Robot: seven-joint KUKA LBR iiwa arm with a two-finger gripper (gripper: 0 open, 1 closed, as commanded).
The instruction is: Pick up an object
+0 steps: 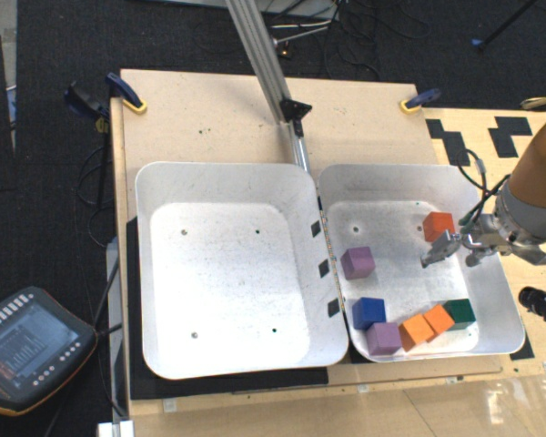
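Observation:
The right bin (pixel 396 182) holds several small blocks. An orange block (pixel 438 225) lies near its right wall. A purple block (pixel 358 262) sits at mid-left. Along the front edge lie a blue block (pixel 369 312), a second purple block (pixel 385 338), a second orange block (pixel 419 326) and a green block (pixel 459 314). My gripper (pixel 455 251) hangs over the bin's right side, just in front of the first orange block. It is open, with nothing between its fingers.
The left bin (pixel 164 198) stands beside the right one on the wooden bench. A metal pole (pixel 266 57) slants down to the gap between the bins. Clamps sit at the bench's back corners. A teach pendant (pixel 27 344) lies at lower left.

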